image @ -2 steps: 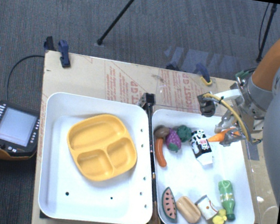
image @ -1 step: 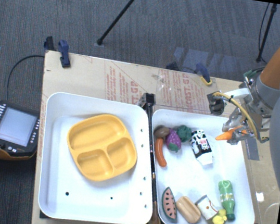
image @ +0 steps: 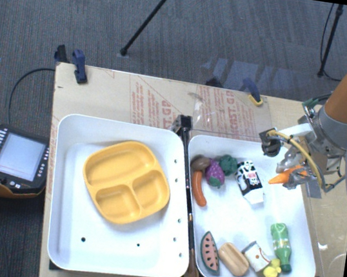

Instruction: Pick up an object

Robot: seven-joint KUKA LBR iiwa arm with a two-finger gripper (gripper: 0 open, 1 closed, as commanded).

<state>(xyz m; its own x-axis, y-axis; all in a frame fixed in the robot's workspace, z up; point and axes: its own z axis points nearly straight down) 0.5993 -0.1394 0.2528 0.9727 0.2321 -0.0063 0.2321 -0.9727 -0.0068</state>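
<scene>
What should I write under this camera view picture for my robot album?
End effector with a toy carrot above the right bin of play food.

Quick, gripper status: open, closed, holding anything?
Gripper: closed on an orange carrot, held above the right bin.

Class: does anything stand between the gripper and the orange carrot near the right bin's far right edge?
Nothing visible does. The carrot sits right against the gripper, over the right bin; the cow-print carton lies off to the carrot's left.
</scene>
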